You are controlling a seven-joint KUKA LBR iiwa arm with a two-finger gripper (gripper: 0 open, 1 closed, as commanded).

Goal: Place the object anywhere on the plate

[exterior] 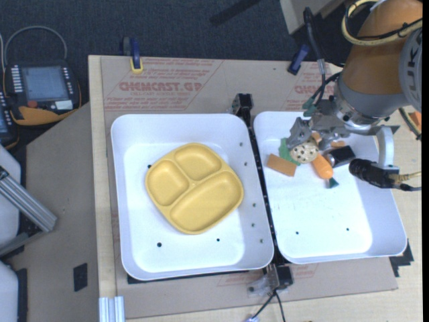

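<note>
Left of the tool [303,134], the plate [194,188] lies open; toys [307,154] crowd just beneath the tool.

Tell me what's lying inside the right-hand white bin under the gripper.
The right white bin holds an orange wedge-shaped block, a spotted cookie-like piece and a carrot-like orange piece. The gripper covers whatever lies beneath it.

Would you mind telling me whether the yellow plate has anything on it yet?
Empty. The yellow plate in the left bin shows all three compartments bare; the toy food pieces lie in the right bin.
</note>
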